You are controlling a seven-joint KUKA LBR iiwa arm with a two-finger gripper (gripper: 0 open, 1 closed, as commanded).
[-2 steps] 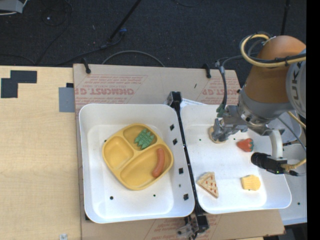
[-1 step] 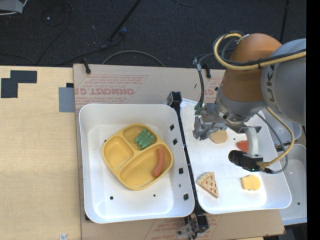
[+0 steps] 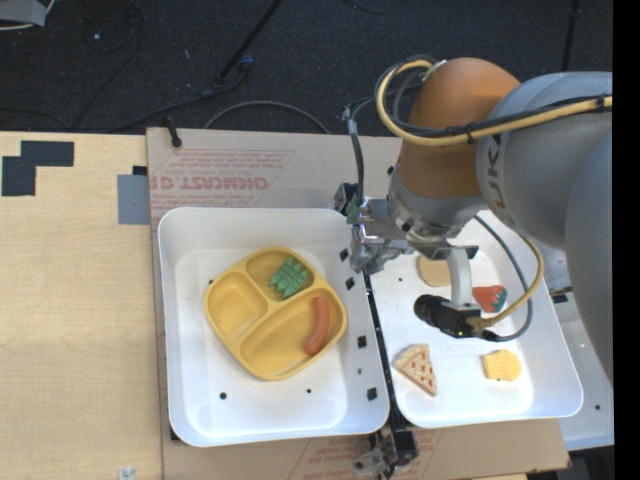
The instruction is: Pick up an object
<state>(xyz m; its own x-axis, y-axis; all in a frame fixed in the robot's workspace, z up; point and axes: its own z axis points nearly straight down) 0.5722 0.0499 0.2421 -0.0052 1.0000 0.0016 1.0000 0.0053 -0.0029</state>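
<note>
My gripper (image 3: 366, 250) hangs over the inner left edge of the right bin (image 3: 560, 393), close to the divider between the two bins. Loose in the right bin lie a pizza slice (image 3: 417, 368), a yellow cracker-like piece (image 3: 502, 366), a red wedge (image 3: 490, 297) and a tan round piece (image 3: 434, 271) partly hidden by the arm. In the left bin (image 3: 190, 388) a yellow divided plate (image 3: 232, 313) carries a green broccoli piece (image 3: 290, 278) and a reddish sausage (image 3: 318, 325). Nothing shows in the gripper.
The big grey and orange arm (image 3: 470, 138) covers the upper part of the right bin. A black connector on a cable (image 3: 445, 314) hangs just above the bin floor near the red wedge. Cardboard lies beneath the bins, and a wooden bench top (image 3: 70, 318) is on the left.
</note>
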